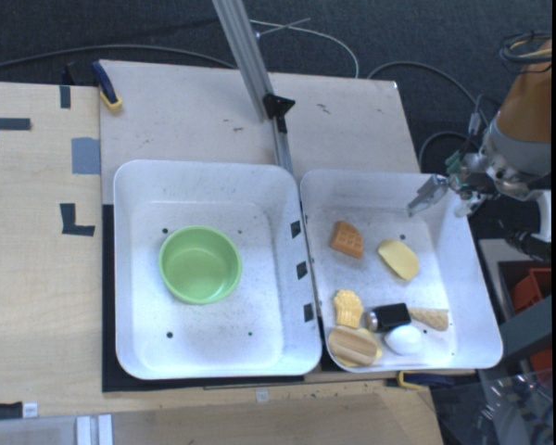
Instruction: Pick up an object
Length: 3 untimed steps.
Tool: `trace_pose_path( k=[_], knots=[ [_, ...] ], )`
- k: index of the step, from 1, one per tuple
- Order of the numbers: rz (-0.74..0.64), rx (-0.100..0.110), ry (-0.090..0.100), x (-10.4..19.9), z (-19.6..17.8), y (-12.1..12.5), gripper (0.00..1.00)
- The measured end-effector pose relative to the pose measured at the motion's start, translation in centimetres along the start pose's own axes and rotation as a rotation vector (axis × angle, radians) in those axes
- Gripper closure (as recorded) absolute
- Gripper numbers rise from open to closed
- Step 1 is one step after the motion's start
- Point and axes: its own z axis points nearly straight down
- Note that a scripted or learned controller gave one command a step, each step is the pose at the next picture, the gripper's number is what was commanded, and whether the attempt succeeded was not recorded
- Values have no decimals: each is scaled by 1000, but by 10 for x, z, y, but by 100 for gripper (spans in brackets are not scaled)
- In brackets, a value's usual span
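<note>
A: Nearest the lens we find the front rim of the right bin [463, 358], and just inside that rim a cluster of small items. What do we count there?

B: We count a tan bun-like piece [354, 346] at the rim, a white egg-shaped object [405, 339] just beside it and touching a black object [387, 316], a yellow ridged piece [348, 308] beside the black object on the side toward the other bin, and a pale wedge [430, 320] on the opposite side.

A: And farther from that rim?

B: We see an orange waffle-like square [347, 239] and a yellow oval piece [399, 260], apart from each other and from the front cluster. All seven items lie on the floor of the right bin.

A: What does the left bin [130, 248] hold?

B: We see one green bowl [200, 264], upright, near the middle of its floor. The two bins touch along a shared edge.

A: Where do we place the gripper [429, 196]?

B: We place it above the right bin's far corner, on the side away from the green bowl, with the arm [524, 119] entering from beyond that corner. One grey finger [426, 197] points toward the bin floor. Nothing lies between the fingers; whether they are spread or closed we cannot tell.

A: And the bench?

B: We note a grey pole [244, 40] rising behind the right bin.
</note>
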Motion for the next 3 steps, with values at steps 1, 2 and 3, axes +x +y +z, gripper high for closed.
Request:
trace_pose_path(
  k=[1, 2, 3],
  knots=[
    [0, 0, 0, 0, 0, 0, 0],
    [0, 5, 1, 10, 59, 3, 0],
    [1, 6, 1, 11, 114, 1, 0]
  ],
)
